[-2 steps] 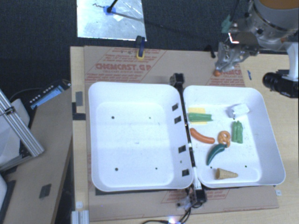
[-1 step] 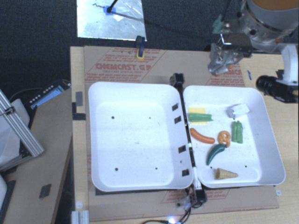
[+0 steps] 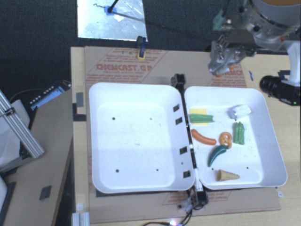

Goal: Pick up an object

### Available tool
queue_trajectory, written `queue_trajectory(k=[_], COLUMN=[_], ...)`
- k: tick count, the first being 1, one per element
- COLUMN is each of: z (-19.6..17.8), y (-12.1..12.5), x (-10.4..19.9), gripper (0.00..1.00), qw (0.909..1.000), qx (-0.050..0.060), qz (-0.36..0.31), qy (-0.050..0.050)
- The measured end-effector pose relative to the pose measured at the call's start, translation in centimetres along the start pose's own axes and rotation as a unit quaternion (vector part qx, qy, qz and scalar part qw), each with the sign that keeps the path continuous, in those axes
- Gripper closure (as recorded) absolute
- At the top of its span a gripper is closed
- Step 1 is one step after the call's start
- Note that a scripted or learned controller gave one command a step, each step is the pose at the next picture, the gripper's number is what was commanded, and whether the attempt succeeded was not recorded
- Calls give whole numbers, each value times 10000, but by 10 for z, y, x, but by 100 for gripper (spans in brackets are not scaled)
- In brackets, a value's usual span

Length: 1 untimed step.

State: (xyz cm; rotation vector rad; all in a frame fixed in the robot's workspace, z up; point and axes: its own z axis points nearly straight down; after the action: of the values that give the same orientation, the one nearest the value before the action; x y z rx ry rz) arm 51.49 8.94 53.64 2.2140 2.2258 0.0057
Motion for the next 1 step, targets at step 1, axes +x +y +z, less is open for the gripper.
queue_trajectory(k=[1], z=[1], y=[-24], x=[28], gripper=[100], qw=[10000], qx=[12], qz=[-9], qy=[4])
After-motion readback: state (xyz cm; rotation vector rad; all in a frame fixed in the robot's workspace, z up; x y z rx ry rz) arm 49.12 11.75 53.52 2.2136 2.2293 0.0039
